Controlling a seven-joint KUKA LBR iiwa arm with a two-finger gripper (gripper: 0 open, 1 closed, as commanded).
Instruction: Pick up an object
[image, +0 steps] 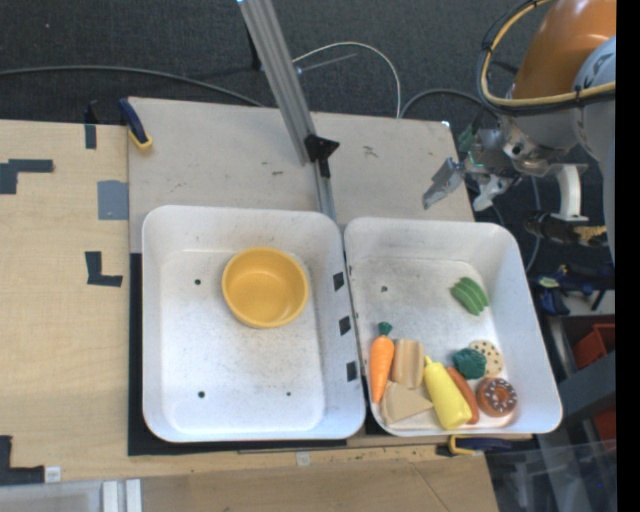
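You are seeing the toy food (440, 385) lying heaped in the right bin's (520, 290) near corner, a yellow bowl (265, 287) sitting in the left bin (165, 320); beyond, the gripper (462, 182) is hovering off-bin, grasp indiscernible.

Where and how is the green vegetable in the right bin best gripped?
Probably from straight above, fingers across the narrow middle of the green vegetable. It lies flat and slanted, alone on the right bin floor, so both long sides look free; the toys below are crowded.
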